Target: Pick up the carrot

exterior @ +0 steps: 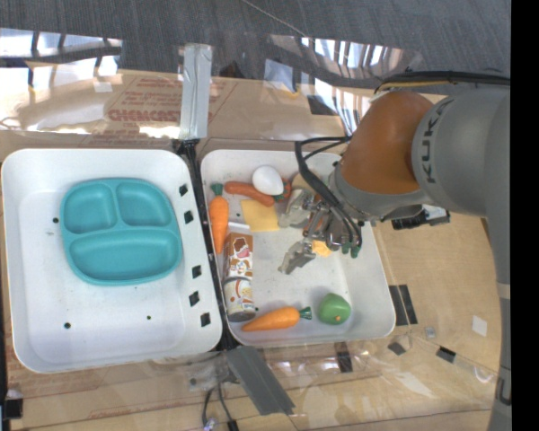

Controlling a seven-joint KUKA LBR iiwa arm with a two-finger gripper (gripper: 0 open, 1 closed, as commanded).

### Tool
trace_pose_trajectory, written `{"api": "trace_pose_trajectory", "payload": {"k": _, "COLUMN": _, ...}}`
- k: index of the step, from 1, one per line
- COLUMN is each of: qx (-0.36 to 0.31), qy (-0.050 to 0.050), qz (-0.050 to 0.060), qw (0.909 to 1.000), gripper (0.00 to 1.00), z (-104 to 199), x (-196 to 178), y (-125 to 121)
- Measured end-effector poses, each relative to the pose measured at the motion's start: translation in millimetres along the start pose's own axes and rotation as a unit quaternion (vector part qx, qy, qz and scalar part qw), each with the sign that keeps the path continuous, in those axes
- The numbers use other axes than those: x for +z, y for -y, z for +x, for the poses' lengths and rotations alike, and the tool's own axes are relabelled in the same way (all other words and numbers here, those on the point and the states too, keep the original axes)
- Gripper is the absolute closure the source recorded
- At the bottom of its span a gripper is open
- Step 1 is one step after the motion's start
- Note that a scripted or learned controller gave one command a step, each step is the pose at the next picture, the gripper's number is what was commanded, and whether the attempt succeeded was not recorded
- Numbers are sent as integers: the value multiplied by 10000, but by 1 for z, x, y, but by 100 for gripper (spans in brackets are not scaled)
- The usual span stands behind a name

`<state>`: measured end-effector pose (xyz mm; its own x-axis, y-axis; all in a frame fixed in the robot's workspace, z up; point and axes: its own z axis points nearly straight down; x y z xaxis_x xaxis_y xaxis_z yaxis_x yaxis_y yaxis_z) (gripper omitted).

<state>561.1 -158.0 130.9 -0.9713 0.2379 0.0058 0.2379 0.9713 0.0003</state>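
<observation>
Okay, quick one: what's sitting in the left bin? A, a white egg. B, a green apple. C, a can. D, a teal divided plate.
D: the teal divided plate lies in the left bin; the other items are in the right bin.

1. Right bin (377, 285) was crowded along its left wall: a carrot (218, 223) lay lengthwise against the divider, with a printed can (238, 277) just below it.
2. A second carrot (274, 319) lay along the near wall, a green fruit (334, 309) just beside its leafy end.
3. The far end held a white egg (268, 180), a thin third carrot (248, 189) and a yellow block (260, 215), close together.
4. Open white floor showed mid-bin, between the can and the gripper (307, 241).
5. The arm (404, 151) overhung the bin's right side.
6. Left bin (22, 241) carried a teal divided plate (119, 230); bare floor ran nearer the camera.
</observation>
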Motion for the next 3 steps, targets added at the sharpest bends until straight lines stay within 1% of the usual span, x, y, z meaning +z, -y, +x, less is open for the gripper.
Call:
{"api": "trace_pose_trajectory", "payload": {"k": 1, "qx": -954, "qy": 67, "qz": 12, "qw": 9954, "gripper": 0, "z": -36, "x": 36, "y": 29}}
{"api": "trace_pose_trajectory", "payload": {"k": 2, "qx": -1588, "qy": 31, "qz": 1, "qw": 9873, "gripper": 0, "z": 47, "x": 40, "y": 10}}
{"api": "trace_pose_trajectory", "payload": {"k": 3, "qx": -3015, "qy": 200, "qz": 41, "qw": 9532, "gripper": 0, "z": 69, "x": 26, "y": 4}}
